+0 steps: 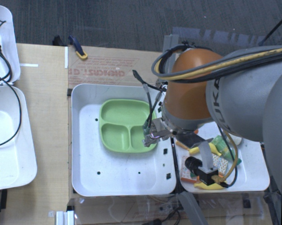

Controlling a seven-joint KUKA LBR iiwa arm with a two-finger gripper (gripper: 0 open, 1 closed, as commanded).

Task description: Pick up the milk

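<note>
Behind the claw [151, 135], on the brown cardboard [110, 68], red printed lettering is showing reversed and is not reading clearly. Part of the dark lettering "UK" is showing on the grey arm [244, 91] above the claw. The claw is hanging over the right edge of a green divided plate [119, 122] in the left bin [83, 154]; whether it is open or closed cannot be told. To the claw's right, in the right bin [255, 177], what looks to be the milk [217, 162], a small white carton with speckled print, is lying among yellow and green items, partly hidden by black cables [201, 166].
</note>
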